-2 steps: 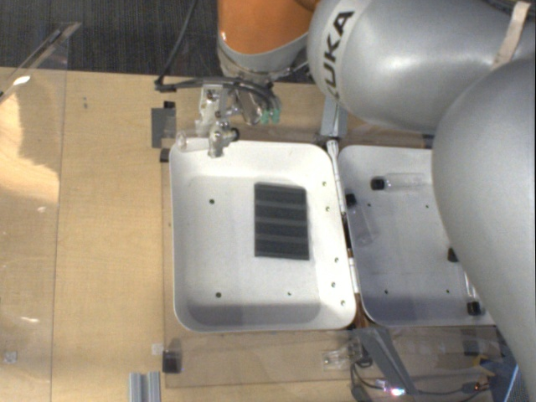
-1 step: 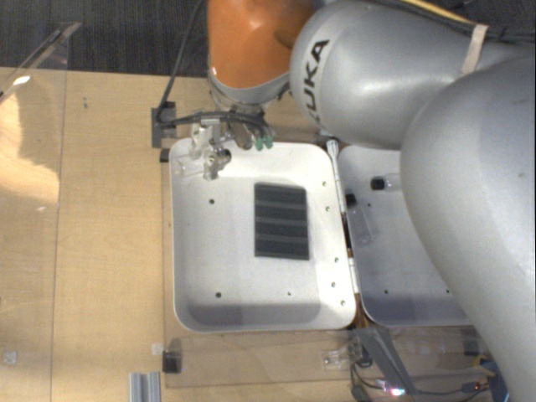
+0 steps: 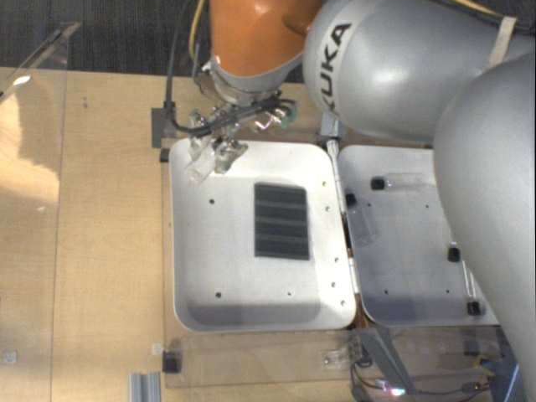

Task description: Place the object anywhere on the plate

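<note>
1. The one loose thing I can make out is a dark ribbed slab, lying flat in the middle of the left bin. From here I cannot say whether it is the object or the plate meant to take it.
2. By my guess it is stiff, flat and fairly light. The ribs should give some purchase, and the best hold looks to be across its narrow width, on the two long edges.
3. The gripper hangs over the bin's upper left corner, well apart from the slab. I cannot tell whether it is released or clenched, nor whether it carries anything.
4. The right bin has a few small dark bits in it.
5. The grey arm fills the upper right of the frame, and the wooden bench lies to the left.
</note>
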